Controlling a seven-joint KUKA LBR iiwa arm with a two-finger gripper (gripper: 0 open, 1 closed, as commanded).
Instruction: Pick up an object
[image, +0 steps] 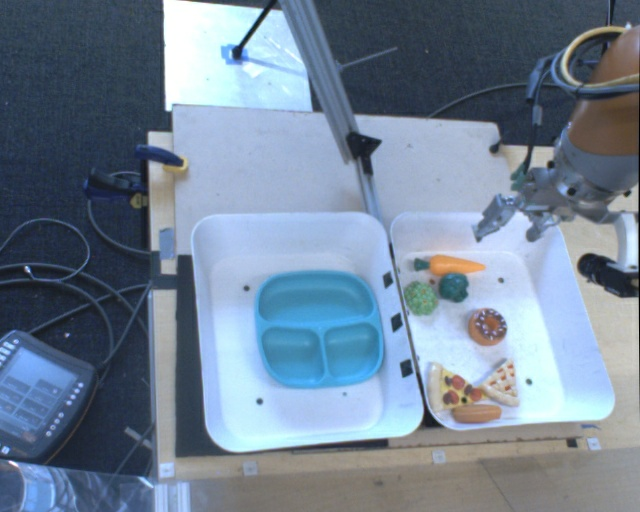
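Observation:
My gripper hangs open above the far edge of the right bin, with nothing between its fingers. Below it and to the left lies an orange carrot. Nearer the bin's middle sit a light green broccoli, a dark green piece and a chocolate doughnut. Two pizza slices and a hot dog lie at the bin's front.
The left bin holds a blue divided plate. A slanted metal pole comes down to the gap between the bins. Blue clamps grip the bench's left edge, with cables and a pendant on the floor.

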